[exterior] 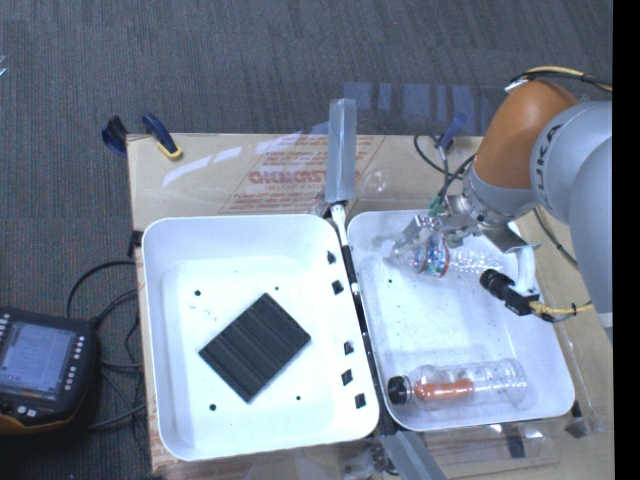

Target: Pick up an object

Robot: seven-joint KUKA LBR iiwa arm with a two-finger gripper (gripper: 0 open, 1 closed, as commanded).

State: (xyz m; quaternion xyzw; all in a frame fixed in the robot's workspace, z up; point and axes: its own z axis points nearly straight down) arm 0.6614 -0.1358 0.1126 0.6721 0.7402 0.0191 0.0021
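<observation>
We count two shallow white bins: left bin (160, 268) holds one black ribbed square pad (255, 346); right bin (560, 368) one clear plastic bottle (458, 383) near its front edge. End effector (432, 253) at the right bin's back; grip state, cannot tell.

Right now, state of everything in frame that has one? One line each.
Clear bottle: lying on its side in the right bin, black cap on, pointing left.
Ridged black slab: flat in the left bin, turned at an angle.
End effector: low over the right bin's far end, above a small clear item; grasp unclear.
Handheld pendant: screen lit.
</observation>
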